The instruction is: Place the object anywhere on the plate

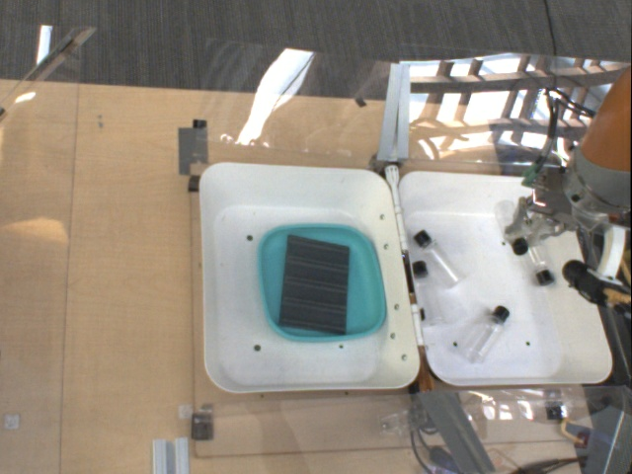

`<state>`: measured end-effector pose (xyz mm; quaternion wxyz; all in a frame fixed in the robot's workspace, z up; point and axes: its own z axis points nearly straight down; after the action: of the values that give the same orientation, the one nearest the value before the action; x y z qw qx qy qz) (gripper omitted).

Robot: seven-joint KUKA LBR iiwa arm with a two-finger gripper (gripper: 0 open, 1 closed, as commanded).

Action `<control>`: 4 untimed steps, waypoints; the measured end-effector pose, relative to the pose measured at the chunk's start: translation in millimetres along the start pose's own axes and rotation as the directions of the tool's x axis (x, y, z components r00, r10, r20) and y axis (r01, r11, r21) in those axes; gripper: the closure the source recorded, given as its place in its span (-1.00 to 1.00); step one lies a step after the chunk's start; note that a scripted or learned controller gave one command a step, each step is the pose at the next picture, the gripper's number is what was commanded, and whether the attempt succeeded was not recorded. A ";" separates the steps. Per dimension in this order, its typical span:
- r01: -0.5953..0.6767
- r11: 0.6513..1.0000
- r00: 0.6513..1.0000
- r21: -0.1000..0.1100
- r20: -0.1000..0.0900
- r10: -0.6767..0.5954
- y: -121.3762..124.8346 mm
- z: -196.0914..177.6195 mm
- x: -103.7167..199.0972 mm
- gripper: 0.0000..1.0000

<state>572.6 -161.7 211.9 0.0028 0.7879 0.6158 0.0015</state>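
Lengthwise, dark ribbed block (315,284) near-upright in view.

A robotics lab: a plywood bench (99,265) carries two white bins (227,354) bolted side by side, clear vials (486,332) at three o'clock, aluminium framing (494,72) at one o'clock.

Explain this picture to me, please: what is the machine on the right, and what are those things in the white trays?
A single camera fixed above a wooden bench looks down at a slant. The grey and orange shape at the right is a robot arm, and its metal gripper hangs over the right bin. That bin holds several small clear vials with black caps, such as one vial near the front. The left bin holds a teal plate, and a dark ridged block lies on it. Whether the gripper holds anything is unclear here.
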 end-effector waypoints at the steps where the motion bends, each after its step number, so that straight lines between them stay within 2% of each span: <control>1: -0.047 0.999 0.999 0.004 -0.002 0.047 -76.4 65.2 60.8 1.00; 2: 0.066 0.998 0.998 -0.002 -0.004 -0.066 -48.5 -26.2 137.2 1.00; 3: 0.192 0.981 0.981 0.003 -0.003 -0.192 -63.2 27.0 204.6 1.00; 4: 0.191 0.982 0.982 0.003 -0.003 -0.191 -63.2 26.9 204.4 -1.00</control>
<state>560.9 51.8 184.4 0.0008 0.7251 0.6886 0.0015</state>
